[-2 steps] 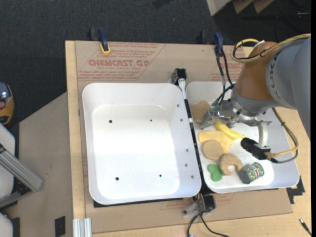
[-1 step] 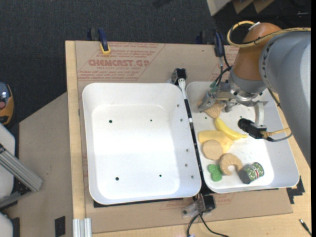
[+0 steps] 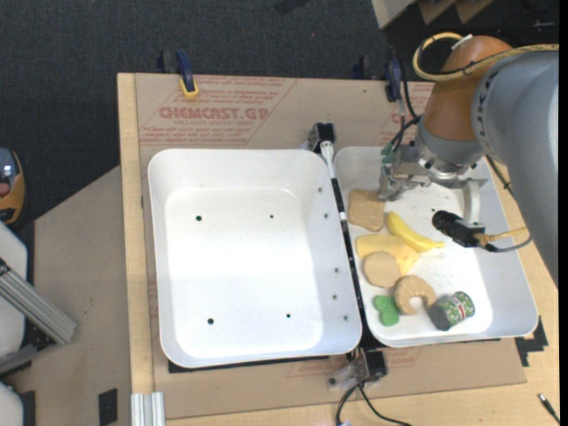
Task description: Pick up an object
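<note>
Over the right bin (image 3: pixel 510 309), your gripper (image 3: pixel 389 187) hangs just above the tan slice (image 3: pixel 365 211), seemingly lined up for grabbing, grip state unclear.

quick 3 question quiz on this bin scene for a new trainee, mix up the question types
1. True or false: the banana lies in the left bin.
2. Multiple choice: which item sits nearest the front right corner of the right bin? A) the green can B) the tan bread slice C) the banana
3. Short answer: over which bin is the gripper positioned?

Key:
1. False; it lies in the right bin.
2. A
3. The right bin, near its back left area, just above the tan bread slice.
</note>
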Tool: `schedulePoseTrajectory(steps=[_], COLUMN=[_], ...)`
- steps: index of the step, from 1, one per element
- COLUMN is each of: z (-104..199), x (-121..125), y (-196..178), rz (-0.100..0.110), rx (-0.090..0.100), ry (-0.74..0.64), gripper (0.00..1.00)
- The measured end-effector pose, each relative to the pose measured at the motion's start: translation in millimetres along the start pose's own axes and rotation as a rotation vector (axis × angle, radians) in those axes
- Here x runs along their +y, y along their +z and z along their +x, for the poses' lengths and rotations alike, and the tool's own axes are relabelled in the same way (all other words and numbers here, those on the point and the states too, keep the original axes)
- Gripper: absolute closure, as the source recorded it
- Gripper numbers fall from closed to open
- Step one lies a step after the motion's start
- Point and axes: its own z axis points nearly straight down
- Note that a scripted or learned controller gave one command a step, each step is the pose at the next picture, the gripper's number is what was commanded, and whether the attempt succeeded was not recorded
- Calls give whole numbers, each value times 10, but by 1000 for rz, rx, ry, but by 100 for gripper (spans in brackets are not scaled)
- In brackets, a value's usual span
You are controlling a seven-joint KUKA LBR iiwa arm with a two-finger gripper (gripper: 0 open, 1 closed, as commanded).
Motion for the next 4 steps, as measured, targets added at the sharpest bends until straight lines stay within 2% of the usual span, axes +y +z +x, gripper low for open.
schedulePoseTrajectory(steps=[1, 2, 3, 4], z=[-242, -514, -703, -1291], x=[-176, -559, -530, -324], y=[126, 125, -1857, -3075], rz=[2, 3, -16, -14], rx=[3, 3, -3, -5], ry=[3, 4, 2, 4], gripper=[100, 100, 100, 100])
